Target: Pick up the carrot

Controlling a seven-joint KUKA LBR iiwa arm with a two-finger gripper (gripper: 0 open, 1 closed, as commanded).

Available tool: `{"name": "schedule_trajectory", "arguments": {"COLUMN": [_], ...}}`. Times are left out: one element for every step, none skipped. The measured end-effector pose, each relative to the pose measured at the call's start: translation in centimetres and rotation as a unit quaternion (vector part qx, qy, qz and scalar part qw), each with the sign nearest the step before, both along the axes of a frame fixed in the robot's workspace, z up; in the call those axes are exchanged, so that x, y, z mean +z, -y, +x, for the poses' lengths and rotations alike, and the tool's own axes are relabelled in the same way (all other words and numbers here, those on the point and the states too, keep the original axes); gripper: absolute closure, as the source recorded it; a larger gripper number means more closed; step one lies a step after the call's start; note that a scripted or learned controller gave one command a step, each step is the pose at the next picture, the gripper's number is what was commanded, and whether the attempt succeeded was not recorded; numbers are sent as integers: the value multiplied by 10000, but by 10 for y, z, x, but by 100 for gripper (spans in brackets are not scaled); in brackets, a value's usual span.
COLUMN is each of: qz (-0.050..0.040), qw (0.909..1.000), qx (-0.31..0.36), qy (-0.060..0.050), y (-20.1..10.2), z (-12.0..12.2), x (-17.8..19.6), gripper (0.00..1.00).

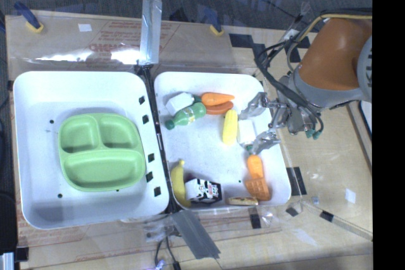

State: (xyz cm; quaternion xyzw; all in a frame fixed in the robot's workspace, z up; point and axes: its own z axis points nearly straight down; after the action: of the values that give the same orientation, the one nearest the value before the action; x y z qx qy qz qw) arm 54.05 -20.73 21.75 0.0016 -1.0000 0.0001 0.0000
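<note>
Jaws spread wide, holding nothing, at the right bin's three o'clock; carrot lies at twelve.

My gripper hangs over the right side of the right bin, fingers spread, nothing between them. Just below it lies one carrot, with a waffle-like piece under that and a flat piece at the bottom wall. Left of me is the corn. Up top, a second carrot rests on a hot dog; the bottle lies left of those. The banana and carton sit bottom-left. The divided plate sits in the left bin.
</note>
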Motion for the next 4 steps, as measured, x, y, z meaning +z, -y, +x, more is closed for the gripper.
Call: {"name": "schedule_trajectory", "arguments": {"qz": [-5, 12, 7, 3], "qw": [9946, 9853, 9845, 9837], "qx": [1035, 1709, 1754, 1799], "qy": [17, -12, 1, 15], "y": [2, 1, -1, -3], "z": [-22, -40, -37, -35], "x": [-125, -126, -116, -105], "gripper": [0, 0, 100, 100]}}
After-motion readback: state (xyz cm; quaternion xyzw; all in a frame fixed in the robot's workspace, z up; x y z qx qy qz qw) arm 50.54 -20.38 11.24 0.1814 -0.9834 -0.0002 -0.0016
